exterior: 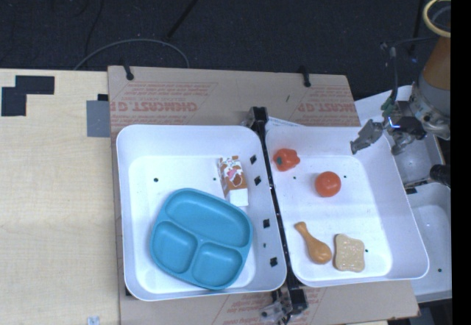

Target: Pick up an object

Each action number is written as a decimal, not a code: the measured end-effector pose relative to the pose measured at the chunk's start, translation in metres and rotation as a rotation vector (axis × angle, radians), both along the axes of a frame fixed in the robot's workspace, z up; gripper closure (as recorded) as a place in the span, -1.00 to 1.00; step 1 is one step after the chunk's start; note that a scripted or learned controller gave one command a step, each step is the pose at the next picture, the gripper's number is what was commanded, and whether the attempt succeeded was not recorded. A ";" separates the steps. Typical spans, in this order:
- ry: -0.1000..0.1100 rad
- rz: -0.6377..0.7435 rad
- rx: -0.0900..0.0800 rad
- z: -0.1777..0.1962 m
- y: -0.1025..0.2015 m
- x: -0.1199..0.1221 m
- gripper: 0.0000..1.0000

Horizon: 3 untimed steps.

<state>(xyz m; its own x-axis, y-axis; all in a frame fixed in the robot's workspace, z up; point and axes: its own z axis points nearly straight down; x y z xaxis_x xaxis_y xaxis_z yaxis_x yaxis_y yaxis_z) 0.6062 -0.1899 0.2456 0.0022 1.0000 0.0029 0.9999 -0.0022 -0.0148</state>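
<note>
We could not make out whether the gripper was open or closed; it was small and dark at the right bin's far right rim, with nothing visibly in it. The tomato, round and red-orange, lay in that bin, left of and nearer us than the gripper, apart from it. A red pepper sat further left.

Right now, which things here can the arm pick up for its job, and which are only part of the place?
For the job:
- pepper
- tomato
- drumstick
- toast
- blue tray
- small packet
- hand, above the right bin's far edge

Just lying about:
- left bin
- right bin
- cardboard sheet
</note>
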 end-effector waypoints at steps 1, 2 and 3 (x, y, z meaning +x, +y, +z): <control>-0.012 0.002 -0.002 0.008 0.000 0.002 -1.00; -0.009 0.001 -0.001 -0.038 0.008 0.000 -1.00; -0.008 0.002 -0.001 -0.087 0.011 -0.010 -1.00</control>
<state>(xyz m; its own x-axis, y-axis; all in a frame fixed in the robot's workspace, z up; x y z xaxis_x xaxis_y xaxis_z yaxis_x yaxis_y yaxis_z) 0.5963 -0.1789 0.1589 -0.0003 1.0000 0.0019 1.0000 0.0003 -0.0069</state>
